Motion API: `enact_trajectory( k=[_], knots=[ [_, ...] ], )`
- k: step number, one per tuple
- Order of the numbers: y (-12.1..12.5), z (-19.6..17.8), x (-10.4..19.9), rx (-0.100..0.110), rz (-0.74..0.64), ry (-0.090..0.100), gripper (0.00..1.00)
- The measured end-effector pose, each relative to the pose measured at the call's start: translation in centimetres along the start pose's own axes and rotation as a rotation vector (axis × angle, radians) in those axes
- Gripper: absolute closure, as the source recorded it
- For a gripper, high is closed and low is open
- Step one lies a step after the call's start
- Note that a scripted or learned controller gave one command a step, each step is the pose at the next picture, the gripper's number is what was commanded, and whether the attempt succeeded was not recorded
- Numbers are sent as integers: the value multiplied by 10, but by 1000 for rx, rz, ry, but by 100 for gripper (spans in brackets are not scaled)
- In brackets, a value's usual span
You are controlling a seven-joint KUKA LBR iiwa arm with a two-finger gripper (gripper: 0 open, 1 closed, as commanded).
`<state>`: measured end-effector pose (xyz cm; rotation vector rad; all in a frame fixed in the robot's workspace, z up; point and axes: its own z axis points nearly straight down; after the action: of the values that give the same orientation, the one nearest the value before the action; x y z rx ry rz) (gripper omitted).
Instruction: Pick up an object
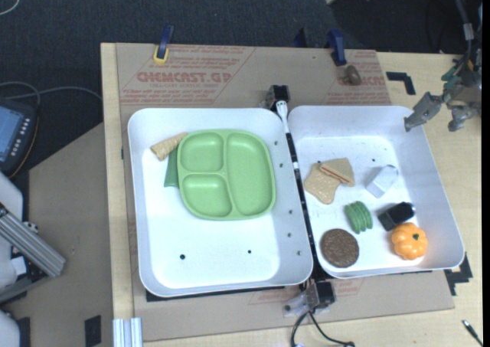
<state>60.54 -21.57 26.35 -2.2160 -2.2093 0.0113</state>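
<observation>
Hovering off the top-right corner of the right bin [429,177], the gripper [440,108] sits over the bench edge, nothing between its fingers; can't tell from this angle whether they're apart or together. Every item lies below and to the left of it. Nearest is a small white block [382,178], down and a bit left, inside the right bin. Further down from the gripper: a black block [396,214] w/ an orange pumpkin toy [409,241] touching it just below. Left of those, a green ribbed piece [357,217] and a brown round cookie [338,247] near the bin's front edge. A tan sandwich toy [329,178] lies mid-bin, well left of the gripper and lower. Far left, in the left bin [153,246], a green divided plate [227,173] rests w/ a tan cracker piece [168,145] at its upper-left corner, touching or just beside it – well apart from the gripper
</observation>
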Motion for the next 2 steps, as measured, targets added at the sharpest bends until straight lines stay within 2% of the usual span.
enact_trajectory(
  k=[1, 2],
  knots=[
    [2, -8, 1, -13, -3, -3, 0],
    [5, 55, 0, -8, -4, -2, 0]
  ],
)
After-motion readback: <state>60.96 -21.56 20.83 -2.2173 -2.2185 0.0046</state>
